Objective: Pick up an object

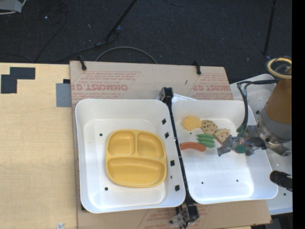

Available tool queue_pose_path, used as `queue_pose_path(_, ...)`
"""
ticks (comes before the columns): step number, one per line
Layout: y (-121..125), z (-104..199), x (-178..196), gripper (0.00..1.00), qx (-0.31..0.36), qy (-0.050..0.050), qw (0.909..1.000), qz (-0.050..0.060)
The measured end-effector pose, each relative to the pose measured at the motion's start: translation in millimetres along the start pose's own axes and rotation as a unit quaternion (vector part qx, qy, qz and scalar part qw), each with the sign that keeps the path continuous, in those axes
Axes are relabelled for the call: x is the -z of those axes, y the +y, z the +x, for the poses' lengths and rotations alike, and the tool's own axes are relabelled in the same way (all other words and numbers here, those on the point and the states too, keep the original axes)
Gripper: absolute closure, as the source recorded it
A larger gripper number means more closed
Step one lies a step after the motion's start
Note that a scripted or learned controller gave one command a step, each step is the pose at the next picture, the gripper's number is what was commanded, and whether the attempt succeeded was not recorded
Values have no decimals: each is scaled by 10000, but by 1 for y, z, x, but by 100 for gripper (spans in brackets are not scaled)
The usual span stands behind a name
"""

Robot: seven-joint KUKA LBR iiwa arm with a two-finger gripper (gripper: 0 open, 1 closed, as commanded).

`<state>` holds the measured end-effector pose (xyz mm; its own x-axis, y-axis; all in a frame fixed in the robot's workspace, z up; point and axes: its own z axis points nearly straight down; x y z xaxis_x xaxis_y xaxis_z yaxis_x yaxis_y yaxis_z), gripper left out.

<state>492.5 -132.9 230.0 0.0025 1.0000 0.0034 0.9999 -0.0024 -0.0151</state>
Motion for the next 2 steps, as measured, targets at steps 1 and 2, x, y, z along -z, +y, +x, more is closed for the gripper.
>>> queue_pose_path(1,2,0,5,0,12,-9,10000,-54)
queue_pose_path(2,-2,2,-39,0,10,-4,10000,-37)
